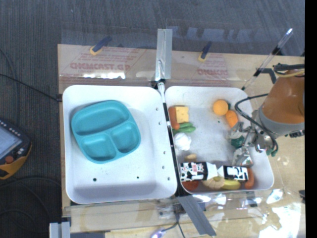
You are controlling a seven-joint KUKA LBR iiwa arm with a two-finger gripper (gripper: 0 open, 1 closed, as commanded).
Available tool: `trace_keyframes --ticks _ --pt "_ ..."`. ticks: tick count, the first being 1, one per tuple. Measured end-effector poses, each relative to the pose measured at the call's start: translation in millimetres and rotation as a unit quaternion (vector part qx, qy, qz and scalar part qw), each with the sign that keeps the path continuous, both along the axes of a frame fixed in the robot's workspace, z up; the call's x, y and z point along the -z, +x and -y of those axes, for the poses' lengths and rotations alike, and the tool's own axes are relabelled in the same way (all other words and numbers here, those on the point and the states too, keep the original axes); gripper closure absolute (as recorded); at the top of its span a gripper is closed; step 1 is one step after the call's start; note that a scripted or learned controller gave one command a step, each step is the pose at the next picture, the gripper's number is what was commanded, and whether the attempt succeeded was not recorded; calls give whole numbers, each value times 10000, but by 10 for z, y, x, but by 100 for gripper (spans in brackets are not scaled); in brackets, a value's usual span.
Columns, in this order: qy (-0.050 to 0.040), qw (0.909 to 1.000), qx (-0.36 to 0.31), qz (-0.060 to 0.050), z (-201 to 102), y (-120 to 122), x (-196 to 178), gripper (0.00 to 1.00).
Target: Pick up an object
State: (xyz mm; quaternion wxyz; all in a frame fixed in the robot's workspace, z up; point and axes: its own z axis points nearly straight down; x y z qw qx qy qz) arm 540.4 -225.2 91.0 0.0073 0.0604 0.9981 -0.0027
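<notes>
The right bin [208, 95] holds several small objects. An orange ball [221, 107] and an orange piece [232, 118] lie at its far right. A yellow block [182, 114], a green item [186, 128] and a white ball [182, 141] sit along its left wall. Two black-and-white cartons [195, 170] [236, 172] and a yellow banana [221, 184] lie along the near wall. My gripper [241, 144] is low over the bin's right side, just below the orange piece, with a small green thing [238, 142] against it.
A teal divided tray [105, 130] lies in the left bin [99, 187]. The arm's orange band [286, 103] hangs over the right bin's right rim. A red item [250, 178] rests in the near right corner. Bare floor shows mid-bin [210, 138].
</notes>
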Motion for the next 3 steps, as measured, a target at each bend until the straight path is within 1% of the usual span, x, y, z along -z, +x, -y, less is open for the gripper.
trace_keyframes --ticks 1,2,3 --pt "-3 9992 -396 -8 -12 706 14 0" --pt "-22 9992 -402 14 -15 726 -111 100" --pt "-21 9992 -402 12 -16 725 -109 0"
